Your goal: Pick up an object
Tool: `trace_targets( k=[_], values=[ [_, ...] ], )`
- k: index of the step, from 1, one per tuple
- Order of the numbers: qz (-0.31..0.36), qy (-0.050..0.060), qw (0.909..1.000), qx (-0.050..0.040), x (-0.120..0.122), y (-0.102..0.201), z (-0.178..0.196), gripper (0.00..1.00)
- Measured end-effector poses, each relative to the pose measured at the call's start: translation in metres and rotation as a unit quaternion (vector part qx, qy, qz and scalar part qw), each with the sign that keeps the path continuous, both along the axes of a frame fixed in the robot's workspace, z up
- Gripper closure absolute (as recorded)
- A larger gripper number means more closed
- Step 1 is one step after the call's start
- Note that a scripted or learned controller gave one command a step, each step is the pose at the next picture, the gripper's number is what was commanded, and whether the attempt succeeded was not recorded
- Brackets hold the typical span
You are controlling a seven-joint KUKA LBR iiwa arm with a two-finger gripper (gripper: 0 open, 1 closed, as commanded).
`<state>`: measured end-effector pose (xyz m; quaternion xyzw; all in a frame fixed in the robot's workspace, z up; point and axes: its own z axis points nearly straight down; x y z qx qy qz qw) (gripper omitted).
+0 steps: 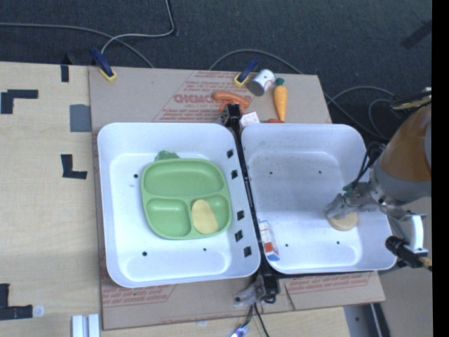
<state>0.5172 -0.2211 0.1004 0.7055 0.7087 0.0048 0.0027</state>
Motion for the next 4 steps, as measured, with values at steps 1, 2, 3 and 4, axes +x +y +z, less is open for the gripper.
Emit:
trace_targets(
  k=[1,2,3,4],
  values=[
    [-0.001,0.005,1.0,-0.0017,0.024,0.041,0.088,1.0],
    [-0.002,0.005,1.0,-0.0016,0.023,0.041,0.087,0.0],
    [-0.003,0.006,1.0,-0.0023,-0.005,-0.003,0.081,0.0],
    [-0.003,0.001,1.0,-0.0048,-0.007,0.015,-0.011,0.0]
  ],
)
